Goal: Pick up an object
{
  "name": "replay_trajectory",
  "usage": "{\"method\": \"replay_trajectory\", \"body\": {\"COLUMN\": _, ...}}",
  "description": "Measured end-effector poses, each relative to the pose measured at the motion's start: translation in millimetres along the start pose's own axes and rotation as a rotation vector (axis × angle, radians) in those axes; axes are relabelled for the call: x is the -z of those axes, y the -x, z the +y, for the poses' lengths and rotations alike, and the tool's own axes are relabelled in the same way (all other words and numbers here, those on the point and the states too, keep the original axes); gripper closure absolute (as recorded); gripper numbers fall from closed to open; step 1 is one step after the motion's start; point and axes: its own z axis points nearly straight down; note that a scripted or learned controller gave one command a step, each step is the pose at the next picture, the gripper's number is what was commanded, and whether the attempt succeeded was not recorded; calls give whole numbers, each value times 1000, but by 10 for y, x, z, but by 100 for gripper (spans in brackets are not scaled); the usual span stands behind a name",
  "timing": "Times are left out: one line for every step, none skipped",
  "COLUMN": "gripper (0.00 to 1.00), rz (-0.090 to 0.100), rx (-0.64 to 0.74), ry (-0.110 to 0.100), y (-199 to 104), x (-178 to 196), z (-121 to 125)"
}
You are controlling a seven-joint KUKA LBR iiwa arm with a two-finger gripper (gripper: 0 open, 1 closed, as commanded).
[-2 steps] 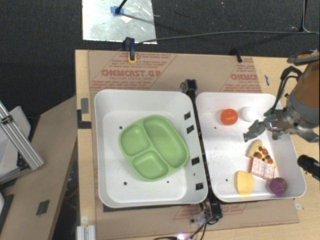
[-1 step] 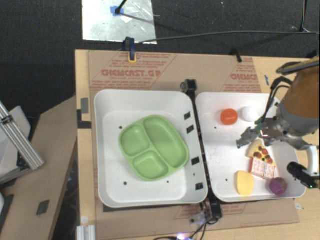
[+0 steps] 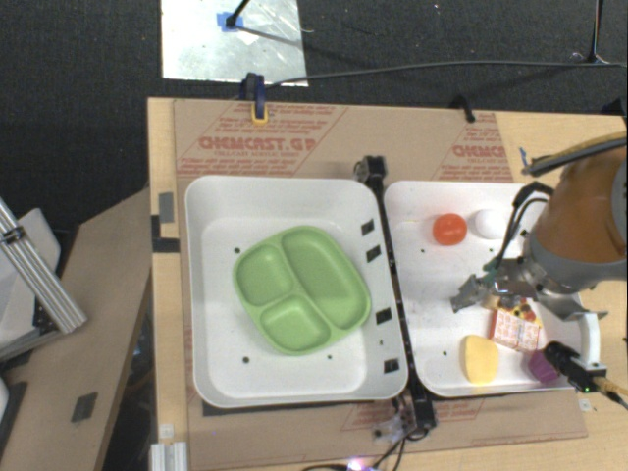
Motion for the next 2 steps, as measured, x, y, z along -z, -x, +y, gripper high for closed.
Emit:
{"method": "replay_trajectory", "body": {"gripper": 0, "rz": 0, "rx": 0, "ry": 1, "y": -5, "x": -524, "z": 0}}
{"method": "replay_trajectory", "body": {"gripper": 100, "rz": -1, "rx": 0, "ry": 6, "y": 1, "x": -393, "z": 14}}
